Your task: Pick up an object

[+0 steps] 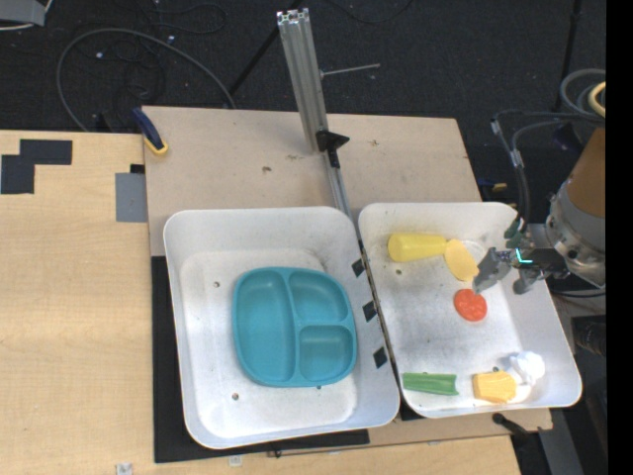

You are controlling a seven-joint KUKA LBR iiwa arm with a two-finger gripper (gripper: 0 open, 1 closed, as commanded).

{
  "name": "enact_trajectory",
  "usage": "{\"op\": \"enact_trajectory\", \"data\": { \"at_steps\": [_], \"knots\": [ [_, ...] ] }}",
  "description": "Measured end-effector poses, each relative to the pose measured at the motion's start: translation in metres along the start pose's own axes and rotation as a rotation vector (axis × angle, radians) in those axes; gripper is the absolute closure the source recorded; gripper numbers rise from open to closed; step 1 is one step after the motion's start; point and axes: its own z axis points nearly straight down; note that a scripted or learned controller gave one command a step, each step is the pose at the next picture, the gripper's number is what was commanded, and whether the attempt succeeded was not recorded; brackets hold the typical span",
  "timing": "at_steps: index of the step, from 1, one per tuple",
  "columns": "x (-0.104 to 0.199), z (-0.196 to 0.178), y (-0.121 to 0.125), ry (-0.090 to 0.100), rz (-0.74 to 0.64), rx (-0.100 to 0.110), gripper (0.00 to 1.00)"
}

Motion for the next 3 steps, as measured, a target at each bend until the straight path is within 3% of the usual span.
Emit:
{"op": "enact_trajectory", "data": {
  "at_steps": [1, 3],
  "knots": [
    [0.0, -0.001, 0.0, 0.0, 0.0, -0.001, 0.0],
    [-0.013, 0.114, -0.011, 0.003, 0.001, 0.008, 0.0]
  ]
}}
